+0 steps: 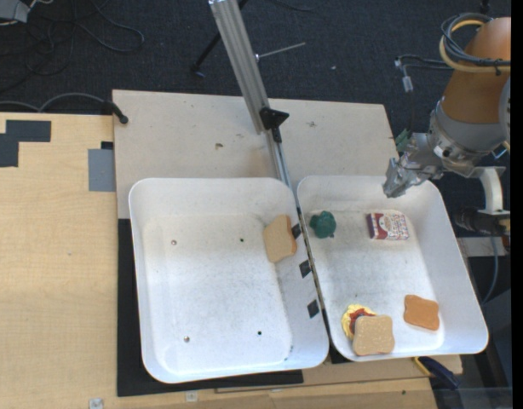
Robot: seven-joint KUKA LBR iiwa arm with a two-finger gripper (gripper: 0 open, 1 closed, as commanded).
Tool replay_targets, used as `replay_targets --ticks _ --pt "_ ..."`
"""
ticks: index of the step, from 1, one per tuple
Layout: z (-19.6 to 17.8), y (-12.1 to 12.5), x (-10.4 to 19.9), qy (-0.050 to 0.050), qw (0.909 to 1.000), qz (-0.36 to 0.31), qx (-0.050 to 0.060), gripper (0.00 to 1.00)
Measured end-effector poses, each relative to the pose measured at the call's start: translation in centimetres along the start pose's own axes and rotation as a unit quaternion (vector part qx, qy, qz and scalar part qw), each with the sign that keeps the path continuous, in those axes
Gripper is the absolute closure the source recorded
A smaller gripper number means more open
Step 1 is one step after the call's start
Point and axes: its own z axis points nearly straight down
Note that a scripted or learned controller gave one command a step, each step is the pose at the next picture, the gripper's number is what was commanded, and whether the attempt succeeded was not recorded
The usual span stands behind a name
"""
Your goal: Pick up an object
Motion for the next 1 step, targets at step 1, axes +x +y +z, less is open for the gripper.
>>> replay_targets --ticks 1 --pt "-0.86 -2.13 4.90 0.000 1.0000 0.000 0.001 1.00"
